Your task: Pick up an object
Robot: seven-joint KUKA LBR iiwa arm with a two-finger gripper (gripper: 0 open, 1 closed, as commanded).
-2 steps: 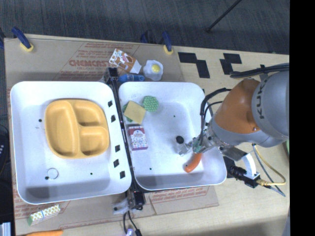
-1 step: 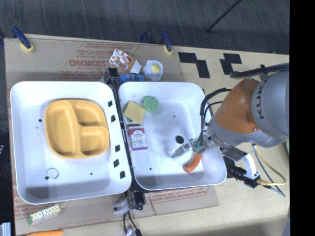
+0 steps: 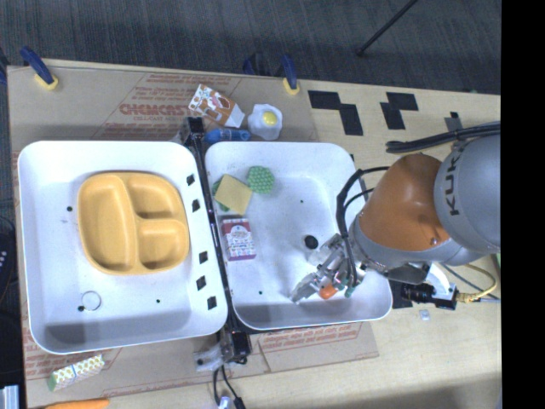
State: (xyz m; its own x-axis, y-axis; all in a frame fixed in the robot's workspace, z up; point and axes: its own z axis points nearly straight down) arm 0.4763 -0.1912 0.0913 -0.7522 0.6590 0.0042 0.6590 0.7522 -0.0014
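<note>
Camera view, bins: two white bins sit side by side; the left bin (image 3: 38, 228) bears a yellow divided tray (image 3: 134, 221), the right bin (image 3: 289, 164) bears the loose objects.

Camera view, candidates: a yellow sponge-like block (image 3: 233, 193) and a green ball (image 3: 261, 179) lie touching or nearly so at the right bin's upper left; a small red-labelled packet (image 3: 239, 239) lies flat below them, near the divider; a small dark item (image 3: 312, 243) rests near the middle of the bin floor.

Camera view, arm: the arm (image 3: 409, 211) reaches in from the right, its wrist bent down over the right bin's lower right.

Camera view, gripper: the gripper (image 3: 311, 290) is low, close to the bin floor near the front wall; its fingers appear closed together, with an orange-red bit just beside them that I cannot identify, and nothing clearly pinched between them.

Step in hand: seemingly a grasp attempt at the bin floor, with no object evidently secured.

Next move calls for: likely lifting to check the catch; if nothing comes up, opening the fingers and centring over a definite target such as the dark item nearby or the packet.

Risk: the front wall is near and could foul the fingers.
</note>
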